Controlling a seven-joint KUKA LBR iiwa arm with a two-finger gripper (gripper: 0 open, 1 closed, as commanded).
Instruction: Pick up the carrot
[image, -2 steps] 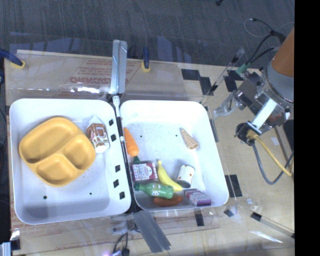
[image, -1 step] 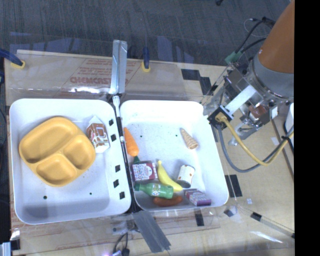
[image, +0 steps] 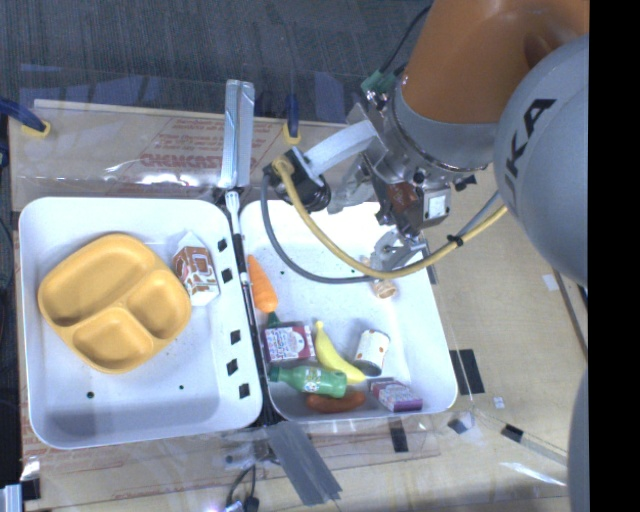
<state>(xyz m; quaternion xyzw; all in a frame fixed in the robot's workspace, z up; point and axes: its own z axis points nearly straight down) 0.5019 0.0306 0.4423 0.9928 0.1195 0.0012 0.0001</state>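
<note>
Carrot (image: 262, 285), a small orange tapered plastic one, lies well to the left of the pincer (image: 393, 252) and a little below it, against the right-hand white bin's (image: 440, 345) left wall. That wall crowds one flank, so a grasp probably needs approaching along its length. Whether the pincer's tips are apart or together I cannot tell. Nearer it sit a yellow plastic banana (image: 331, 348) and white cup (image: 372, 349).

Just one fixed cam, up above the gripper (image: 392, 250), looking down slantwise on both bins (image: 120, 420) beneath it.
</note>
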